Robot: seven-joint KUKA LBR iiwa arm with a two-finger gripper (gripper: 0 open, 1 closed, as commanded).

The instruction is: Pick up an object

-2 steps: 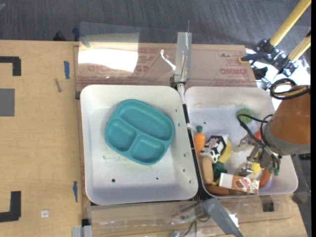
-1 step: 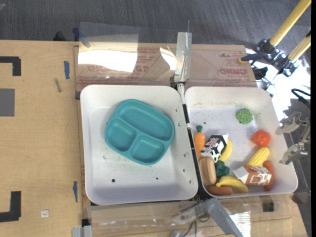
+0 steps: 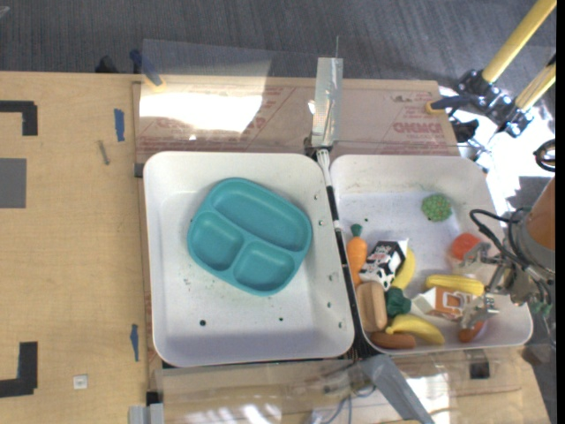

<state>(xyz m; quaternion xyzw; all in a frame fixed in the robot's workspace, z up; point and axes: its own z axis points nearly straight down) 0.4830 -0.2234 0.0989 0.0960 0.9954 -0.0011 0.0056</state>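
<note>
I start with the left bin [image 3: 168,237], which carries a teal divided plate [image 3: 250,235], and the right bin [image 3: 397,184], crowded along its near side with toy food. The gripper [image 3: 488,283] hangs at that bin's right edge, just above a yellow corn cob [image 3: 455,283] and a small orange-and-white carton [image 3: 448,303]; I cannot tell how its fingers stand. The corn looks my likeliest target: light, stiff plastic, probably slick, so I would close across its middle. Nearby lie a banana [image 3: 417,327], a hot dog [image 3: 372,305], a carrot [image 3: 356,256], a tomato [image 3: 463,245] and a green broccoli piece [image 3: 435,207].
</note>
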